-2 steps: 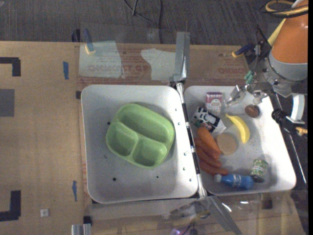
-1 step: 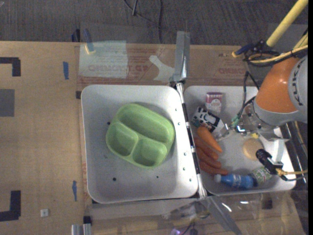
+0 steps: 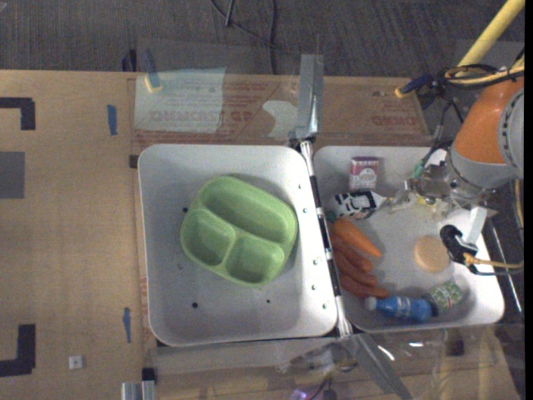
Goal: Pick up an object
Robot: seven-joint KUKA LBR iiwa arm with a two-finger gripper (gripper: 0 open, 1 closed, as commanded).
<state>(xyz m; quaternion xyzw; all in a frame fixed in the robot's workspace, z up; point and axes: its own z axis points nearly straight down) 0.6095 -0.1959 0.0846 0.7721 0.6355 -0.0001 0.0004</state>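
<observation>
**A:** Objects for picking sit in the right bin (image 3: 491,311). Where exactly?

**B:** Taking that bin as a clock face: a small pink-and-white carton (image 3: 365,173) at 11 o'clock, against the far wall. Just below it, a black-and-white cow-patterned toy (image 3: 356,203) at about 10. Carrots (image 3: 356,257), orange and stacked together, run along the left wall from 9 down to 7. A blue-capped plastic bottle (image 3: 415,304) lies on its side at 6, along the near wall. A round tan disc (image 3: 432,254), like a biscuit, lies flat a little toward 4 from the centre.

**A:** And the arm?

**B:** It comes in from 3 o'clock, orange band (image 3: 490,132) up at 1 or 2. The gripper (image 3: 420,192) hangs over the bin's upper middle, at roughly 12 to 1, near the cow toy but apart from it.

**A:** Fingers open or closed?

**B:** I cannot tell; the metal parts there are too small and tangled to read. Nothing visibly sits between them.

**A:** Left bin?

**B:** The left bin (image 3: 162,307) carries a green divided plate (image 3: 239,230) with three compartments, near its centre. Both bins rest on the tan worktop (image 3: 58,248), with a strip of blue tape (image 3: 112,119) at its 10 o'clock.
</observation>
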